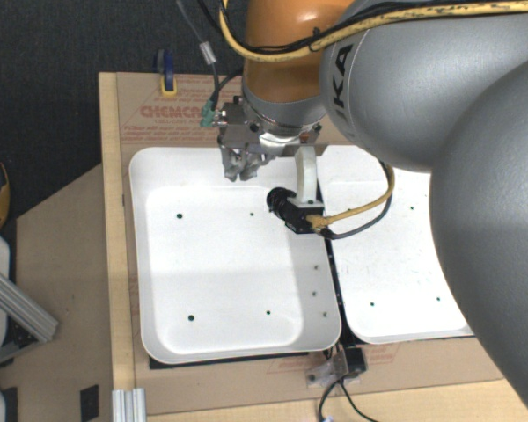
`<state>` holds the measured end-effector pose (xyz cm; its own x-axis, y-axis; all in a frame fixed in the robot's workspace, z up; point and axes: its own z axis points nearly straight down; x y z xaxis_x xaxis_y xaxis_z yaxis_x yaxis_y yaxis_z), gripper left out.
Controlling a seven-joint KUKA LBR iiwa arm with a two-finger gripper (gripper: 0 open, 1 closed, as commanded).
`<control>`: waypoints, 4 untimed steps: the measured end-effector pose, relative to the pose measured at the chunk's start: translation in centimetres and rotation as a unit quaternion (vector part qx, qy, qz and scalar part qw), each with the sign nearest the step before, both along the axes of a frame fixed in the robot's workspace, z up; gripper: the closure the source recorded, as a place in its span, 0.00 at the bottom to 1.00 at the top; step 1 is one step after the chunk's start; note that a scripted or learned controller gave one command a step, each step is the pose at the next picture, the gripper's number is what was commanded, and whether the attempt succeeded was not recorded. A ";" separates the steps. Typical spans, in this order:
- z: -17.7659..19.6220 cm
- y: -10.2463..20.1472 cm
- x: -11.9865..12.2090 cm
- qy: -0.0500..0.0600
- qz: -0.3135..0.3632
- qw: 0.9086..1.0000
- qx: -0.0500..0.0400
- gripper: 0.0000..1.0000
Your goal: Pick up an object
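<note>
left bin on the table: bare white floor with a few dark dots, no object to be made out. jaws poised over its far edge, hanging from the grey arm; spread or pressed together, cannot tell, and nothing seen between them. right bin largely hidden under the arm. judged: no pick made yet, target unlocated, the whole grasp left to do.

Arm reached in from the right, orange band uppermost, wrist pointed down. Gripper hung low, fingertips close together, nothing visible between them.
</note>
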<state>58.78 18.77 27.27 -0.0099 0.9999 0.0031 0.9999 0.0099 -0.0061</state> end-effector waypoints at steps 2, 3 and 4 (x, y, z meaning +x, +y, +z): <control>-2.8 0.9 5.7 -0.001 -0.003 1.000 -0.002 1.00; 2.4 -2.7 5.9 -0.006 -0.006 1.000 -0.001 1.00; -3.5 4.1 7.8 -0.003 -0.002 1.000 -0.001 1.00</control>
<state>66.56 22.88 23.78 -0.0059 1.0000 0.0016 1.0000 0.0059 -0.0008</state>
